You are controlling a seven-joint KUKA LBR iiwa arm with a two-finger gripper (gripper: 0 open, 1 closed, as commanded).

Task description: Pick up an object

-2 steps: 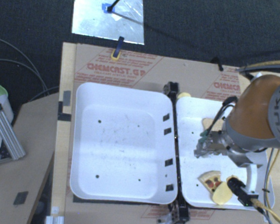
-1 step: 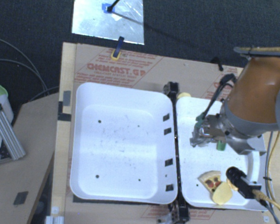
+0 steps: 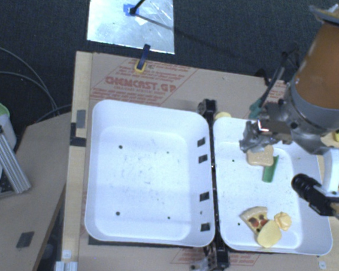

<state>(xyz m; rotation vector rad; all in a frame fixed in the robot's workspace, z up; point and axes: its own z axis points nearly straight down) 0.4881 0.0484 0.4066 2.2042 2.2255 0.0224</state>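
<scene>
Dark carpet surrounds a bench [image 3: 133, 77] with two white bins. Over the right bin [image 3: 229, 228], the gripper [image 3: 257, 141] sits low above a tan block [image 3: 261, 156], probably the pick target; whether its fingers are open or closed I cannot tell. A green stick [image 3: 269, 170] touches the block and may interfere. Pizza slice [image 3: 255, 218] and yellow pieces [image 3: 274, 228] lie well apart.

Grey arm [image 3: 336, 65] with orange band, reaching from right, claw [image 3: 254, 139] lowered.
</scene>
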